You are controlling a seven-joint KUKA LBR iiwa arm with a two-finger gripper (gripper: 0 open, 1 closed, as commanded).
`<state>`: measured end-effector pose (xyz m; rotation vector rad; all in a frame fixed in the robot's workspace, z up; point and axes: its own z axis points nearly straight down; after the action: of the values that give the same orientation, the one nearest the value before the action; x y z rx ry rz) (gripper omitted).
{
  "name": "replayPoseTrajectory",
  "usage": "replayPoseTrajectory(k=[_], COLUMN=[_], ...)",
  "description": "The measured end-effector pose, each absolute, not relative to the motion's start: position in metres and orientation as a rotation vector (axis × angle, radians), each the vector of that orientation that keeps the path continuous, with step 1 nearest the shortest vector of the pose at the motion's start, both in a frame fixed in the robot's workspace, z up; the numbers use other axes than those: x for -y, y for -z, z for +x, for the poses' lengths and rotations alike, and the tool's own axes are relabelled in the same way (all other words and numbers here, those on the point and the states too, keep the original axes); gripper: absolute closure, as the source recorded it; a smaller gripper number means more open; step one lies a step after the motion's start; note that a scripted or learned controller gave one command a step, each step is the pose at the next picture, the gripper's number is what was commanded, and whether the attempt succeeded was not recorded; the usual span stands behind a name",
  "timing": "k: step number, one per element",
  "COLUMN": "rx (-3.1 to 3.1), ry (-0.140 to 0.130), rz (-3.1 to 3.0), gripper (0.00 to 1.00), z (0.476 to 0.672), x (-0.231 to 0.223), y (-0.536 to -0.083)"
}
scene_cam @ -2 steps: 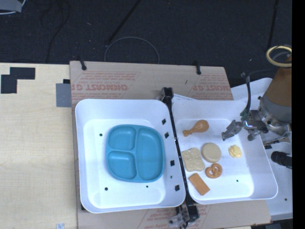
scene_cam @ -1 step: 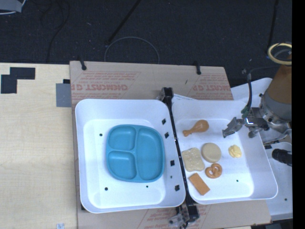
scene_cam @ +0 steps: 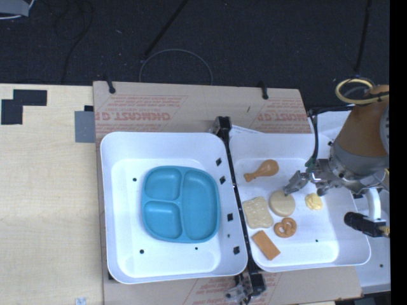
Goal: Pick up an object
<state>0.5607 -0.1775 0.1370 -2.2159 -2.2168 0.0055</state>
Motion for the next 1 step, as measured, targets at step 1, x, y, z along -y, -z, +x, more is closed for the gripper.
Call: replayPoseTrajectory(k=[1], rx=[2.223], ry=[0.004], rz=[-2.222], gripper=[0.00], z=[0.5634], x=[0.1774], y=[-0.0916])
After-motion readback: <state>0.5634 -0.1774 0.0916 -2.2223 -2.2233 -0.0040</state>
